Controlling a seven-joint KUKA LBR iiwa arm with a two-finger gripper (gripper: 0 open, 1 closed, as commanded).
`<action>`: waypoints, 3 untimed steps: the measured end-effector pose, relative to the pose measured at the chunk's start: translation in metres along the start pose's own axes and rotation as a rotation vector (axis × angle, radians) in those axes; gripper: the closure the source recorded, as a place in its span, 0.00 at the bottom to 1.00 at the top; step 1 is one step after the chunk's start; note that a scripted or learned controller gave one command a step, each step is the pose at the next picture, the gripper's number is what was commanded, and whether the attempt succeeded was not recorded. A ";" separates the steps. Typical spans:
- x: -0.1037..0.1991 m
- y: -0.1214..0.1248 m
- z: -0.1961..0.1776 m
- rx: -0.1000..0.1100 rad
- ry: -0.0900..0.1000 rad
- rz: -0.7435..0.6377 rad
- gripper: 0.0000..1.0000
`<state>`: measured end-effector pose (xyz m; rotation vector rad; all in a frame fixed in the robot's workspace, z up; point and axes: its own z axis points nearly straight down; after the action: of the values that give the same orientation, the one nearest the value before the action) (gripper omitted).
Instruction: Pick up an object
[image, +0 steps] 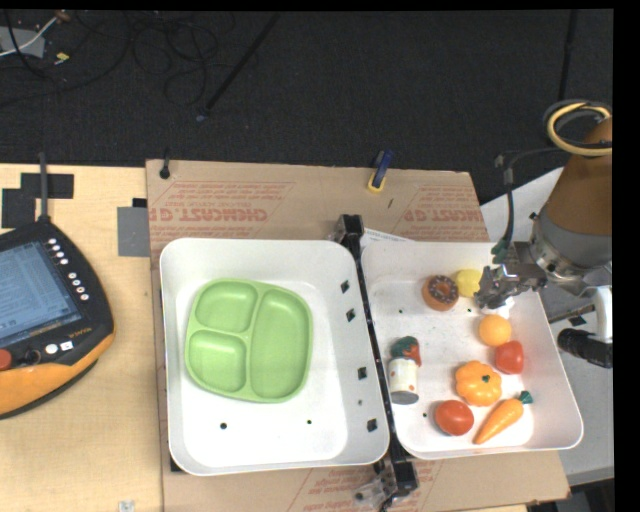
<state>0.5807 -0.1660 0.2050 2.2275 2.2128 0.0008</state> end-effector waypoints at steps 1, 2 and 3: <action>-0.002 0.000 -0.024 0.001 0.000 -0.002 1.00; 0.052 -0.018 -0.033 0.005 0.004 -0.010 1.00; 0.105 -0.024 -0.031 0.006 0.003 -0.010 1.00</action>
<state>0.5571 -0.0610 0.2356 2.2208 2.2287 -0.0027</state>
